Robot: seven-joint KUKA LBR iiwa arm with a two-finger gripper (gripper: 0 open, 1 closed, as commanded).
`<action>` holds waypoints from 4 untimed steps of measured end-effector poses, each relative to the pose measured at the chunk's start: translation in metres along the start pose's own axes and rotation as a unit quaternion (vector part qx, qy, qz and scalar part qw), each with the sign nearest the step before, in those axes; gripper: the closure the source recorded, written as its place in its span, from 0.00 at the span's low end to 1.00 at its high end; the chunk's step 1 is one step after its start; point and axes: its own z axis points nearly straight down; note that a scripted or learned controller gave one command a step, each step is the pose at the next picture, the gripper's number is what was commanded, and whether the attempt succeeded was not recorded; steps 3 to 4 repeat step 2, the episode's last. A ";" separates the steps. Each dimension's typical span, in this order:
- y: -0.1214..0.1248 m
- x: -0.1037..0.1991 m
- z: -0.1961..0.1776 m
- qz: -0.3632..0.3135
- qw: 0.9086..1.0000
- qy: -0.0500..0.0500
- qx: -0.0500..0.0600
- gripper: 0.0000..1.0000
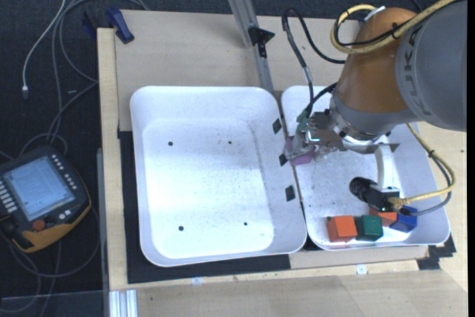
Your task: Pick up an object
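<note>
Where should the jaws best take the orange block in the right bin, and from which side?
Probably from straight above, closing on the orange block across its far and near flat faces: the green block sits close beside its right side.

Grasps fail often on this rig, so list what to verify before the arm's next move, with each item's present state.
1. Gripper is over the right bin: ok, it sits low near that bin's left wall.
2. A target lies at the gripper: ok, a small purple object shows just beneath it.
3. The purple object is actually gripped: cannot tell, the contact is hidden.
4. Clearance from the bin wall: cannot tell, gripper and wall look very close.
5. Other objects are out of the way: ok, the orange block, green block and blue block lie along the bin's front edge, apart from the gripper.
</note>
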 end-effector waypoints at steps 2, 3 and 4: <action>-0.005 0.014 0.005 0.001 1.000 0.000 0.004 1.00; -0.005 0.014 0.005 0.001 1.000 0.000 0.004 1.00; -0.005 0.014 0.005 0.001 1.000 0.000 0.004 1.00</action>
